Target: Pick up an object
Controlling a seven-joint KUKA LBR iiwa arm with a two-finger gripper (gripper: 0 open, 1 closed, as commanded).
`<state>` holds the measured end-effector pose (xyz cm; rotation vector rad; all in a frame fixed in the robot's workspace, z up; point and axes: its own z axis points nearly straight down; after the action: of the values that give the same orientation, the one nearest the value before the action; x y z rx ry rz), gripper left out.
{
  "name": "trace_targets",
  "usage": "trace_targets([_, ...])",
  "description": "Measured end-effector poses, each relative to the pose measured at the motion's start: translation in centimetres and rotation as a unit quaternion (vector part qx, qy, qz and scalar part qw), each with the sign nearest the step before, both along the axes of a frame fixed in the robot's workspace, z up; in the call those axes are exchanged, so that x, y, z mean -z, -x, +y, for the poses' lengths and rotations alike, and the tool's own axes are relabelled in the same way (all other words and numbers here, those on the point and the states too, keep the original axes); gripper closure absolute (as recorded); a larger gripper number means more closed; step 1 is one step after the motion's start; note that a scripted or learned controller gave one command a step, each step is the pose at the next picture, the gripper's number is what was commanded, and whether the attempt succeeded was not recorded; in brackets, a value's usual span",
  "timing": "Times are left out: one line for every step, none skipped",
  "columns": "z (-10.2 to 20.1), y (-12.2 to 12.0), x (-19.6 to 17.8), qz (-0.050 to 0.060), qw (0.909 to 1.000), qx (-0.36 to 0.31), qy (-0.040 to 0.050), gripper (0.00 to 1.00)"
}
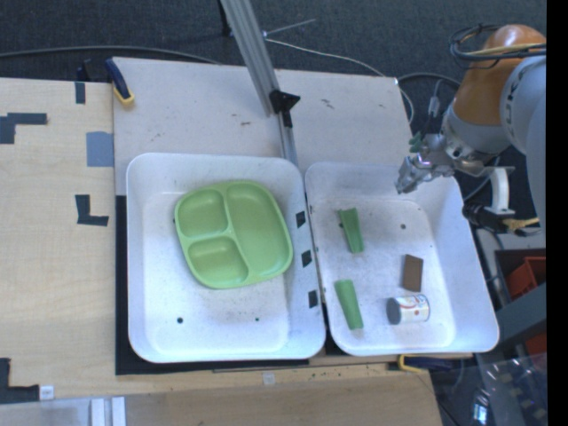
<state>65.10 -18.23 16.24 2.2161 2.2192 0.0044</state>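
On the bench, the left bin holds a green tray; fingers state unclear.

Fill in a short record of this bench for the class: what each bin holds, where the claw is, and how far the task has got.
left bin: green divided plate
right bin: two green blocks, brown block, small can lying on its side
claw: over the right bin's far edge, apart from all objects
task: nothing picked up yet

Two white bins. One green divided plate. Two green blocks. One brown block. One small can. One gripper.
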Motion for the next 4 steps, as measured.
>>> trace_targets([0.0,-0.1,-4.7,0.001,1.0,0.0,-0.0005,1.0])
trace_targets([4.7,2.3,-4.7,0.004,1.0,-0.001,-0.0014,1.0])
trace_targets([10.2,2.7,-4.7,0.004,1.0,-0.003,-0.0019,1.0])
trace_targets([14.3,4.0,-4.8,0.004,1.0,-0.002,-0.0016,1.0])
